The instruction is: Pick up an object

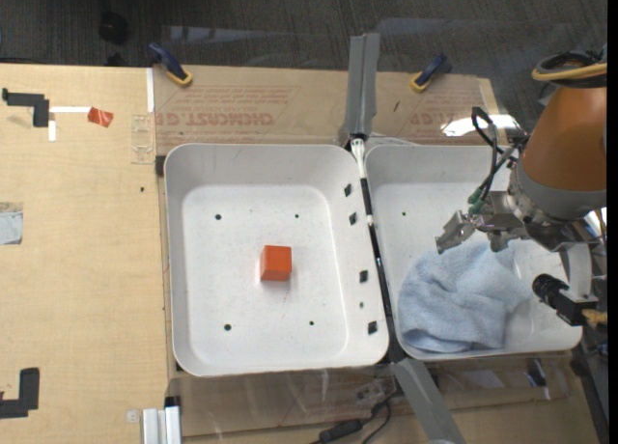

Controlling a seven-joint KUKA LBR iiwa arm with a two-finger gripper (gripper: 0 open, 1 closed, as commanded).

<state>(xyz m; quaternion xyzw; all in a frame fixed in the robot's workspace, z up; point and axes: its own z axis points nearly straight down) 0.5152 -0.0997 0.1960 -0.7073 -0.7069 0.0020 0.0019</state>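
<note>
An orange-red cube rests near the middle of the left bin. A crumpled light blue cloth fills the front part of the right bin. My gripper hangs over the right bin, just above the cloth's back edge. Its fingers are spread open, one grey fingertip pointing left, and nothing is between them. The wrist hides part of the cloth's right side.
A raised divider with black clips separates the two bins. Cardboard lies behind the bins with clamps on it. A wooden bench top extends to the left. Cables trail by the wrist.
</note>
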